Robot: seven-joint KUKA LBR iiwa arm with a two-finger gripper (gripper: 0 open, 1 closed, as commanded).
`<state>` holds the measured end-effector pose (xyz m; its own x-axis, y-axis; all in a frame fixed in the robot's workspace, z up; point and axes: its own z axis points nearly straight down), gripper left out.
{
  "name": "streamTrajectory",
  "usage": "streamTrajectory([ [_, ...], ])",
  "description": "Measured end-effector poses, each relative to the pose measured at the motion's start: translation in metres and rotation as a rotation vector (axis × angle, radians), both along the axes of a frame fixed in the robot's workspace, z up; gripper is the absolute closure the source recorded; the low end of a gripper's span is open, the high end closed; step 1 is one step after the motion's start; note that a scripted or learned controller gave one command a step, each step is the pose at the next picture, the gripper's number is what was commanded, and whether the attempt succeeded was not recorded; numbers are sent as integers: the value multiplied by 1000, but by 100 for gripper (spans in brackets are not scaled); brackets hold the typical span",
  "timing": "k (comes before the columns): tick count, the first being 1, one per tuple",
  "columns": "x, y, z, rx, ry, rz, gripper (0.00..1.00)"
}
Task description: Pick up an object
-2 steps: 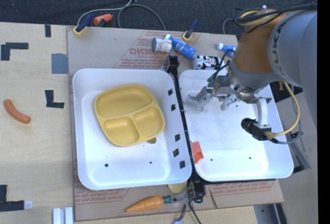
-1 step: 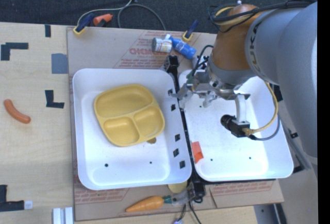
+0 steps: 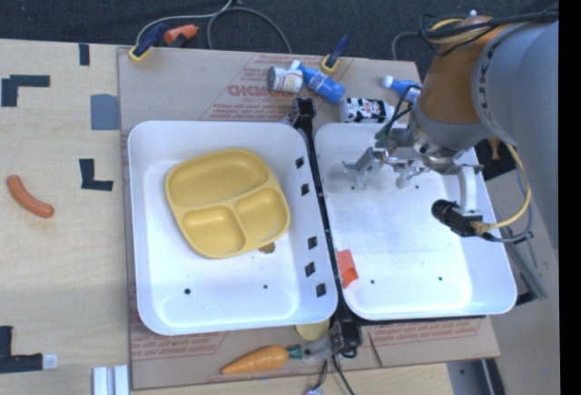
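My gripper hangs low over the far part of the right bin, close to its back wall. Its fingers stand spread, open, with nothing between them and bare white bin floor beneath. A yellow divided plate lies in the left bin, well left of the gripper. A small brown bit peeks out from under the plate's near edge. A small orange piece sits at the right bin's left rim beside the divider.
Behind the bins lie a blue and white bottle and a black and white item. A carrot lies in front of the bins. A sausage rests far left on the bench. A black cable fitting hangs off the arm.
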<state>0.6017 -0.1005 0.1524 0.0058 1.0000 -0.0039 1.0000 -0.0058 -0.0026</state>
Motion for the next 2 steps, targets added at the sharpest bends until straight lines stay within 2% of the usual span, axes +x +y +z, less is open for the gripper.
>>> streamTrajectory([
  [1, -18, 4, -70, 1, -4, 7, 0],
  [2, 68, -9, -19, 1, -11, 9, 0],
])
